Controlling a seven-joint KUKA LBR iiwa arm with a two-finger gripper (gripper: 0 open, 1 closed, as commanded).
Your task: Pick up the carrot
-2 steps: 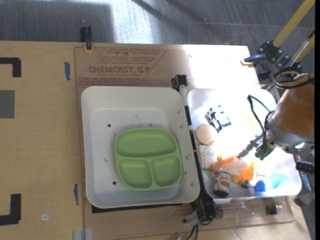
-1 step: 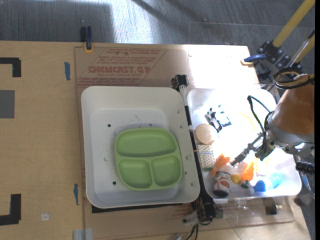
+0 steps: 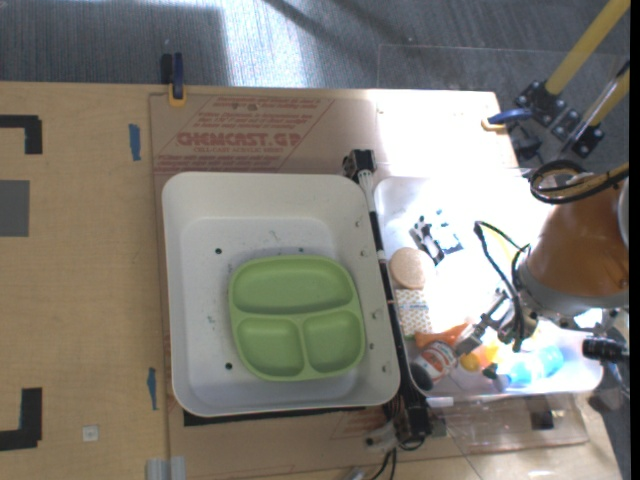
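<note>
Cardboard (image 3: 240,128) printed with red lettering, apparently "CHEMCAST", lies flat on the tan surface (image 3: 80,268) behind the left bin; the smaller print around it is too faint to read. A blue-and-yellow clamp (image 3: 176,74) grips the cardboard's far edge. The left bin (image 3: 190,268) holds a green divided plate (image 3: 296,316), one long compartment at the back and two smaller ones in front. A black divider strip (image 3: 385,268) runs between the two bins. The right bin (image 3: 400,198) is badly washed out by glare, so its contents are hard to separate. A round beige item (image 3: 408,267) sits near the divider, with a patterned packet (image 3: 414,315) just in front of it. The carrot (image 3: 441,335), orange, lies near the front of the right bin beside a red-and-dark item (image 3: 432,360). The jaws (image 3: 497,320) hang low over the clutter just right of the carrot, close to a yellow-orange piece (image 3: 478,353) and a blue item (image 3: 540,366); whether they are parted or clenched cannot be told, and nothing is clearly between them. The arm (image 3: 585,253), orange band showing, is cut off at the right edge.
</note>
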